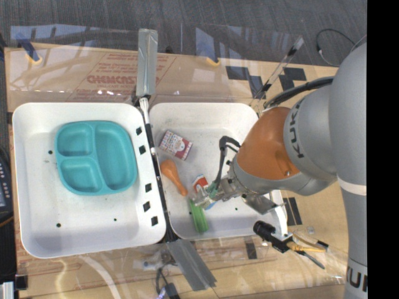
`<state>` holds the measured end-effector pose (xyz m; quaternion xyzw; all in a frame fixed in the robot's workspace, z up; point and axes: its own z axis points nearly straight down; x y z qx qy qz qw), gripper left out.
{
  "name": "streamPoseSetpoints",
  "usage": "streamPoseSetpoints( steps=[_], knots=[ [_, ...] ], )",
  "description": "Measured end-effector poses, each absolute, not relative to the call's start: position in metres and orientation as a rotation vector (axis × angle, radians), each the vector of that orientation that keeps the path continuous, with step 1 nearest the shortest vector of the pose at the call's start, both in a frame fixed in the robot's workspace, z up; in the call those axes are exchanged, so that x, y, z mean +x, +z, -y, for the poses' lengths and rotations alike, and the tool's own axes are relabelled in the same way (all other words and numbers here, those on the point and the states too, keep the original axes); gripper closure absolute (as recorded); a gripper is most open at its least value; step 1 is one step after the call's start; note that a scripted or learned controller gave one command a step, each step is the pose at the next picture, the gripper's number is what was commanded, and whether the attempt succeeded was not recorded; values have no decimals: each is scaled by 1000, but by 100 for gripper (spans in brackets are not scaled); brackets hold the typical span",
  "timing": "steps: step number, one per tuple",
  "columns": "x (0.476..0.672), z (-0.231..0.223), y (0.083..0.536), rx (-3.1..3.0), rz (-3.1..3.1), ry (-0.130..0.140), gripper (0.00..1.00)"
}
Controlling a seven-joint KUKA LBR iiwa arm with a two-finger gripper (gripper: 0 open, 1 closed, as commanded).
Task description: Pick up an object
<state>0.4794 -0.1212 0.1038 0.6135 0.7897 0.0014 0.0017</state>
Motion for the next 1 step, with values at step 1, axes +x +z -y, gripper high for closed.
streamPoseSetpoints(
  steps=[1],
  knots=[
    [547,66,192,2090,-2349,-1,100]
  ],
)
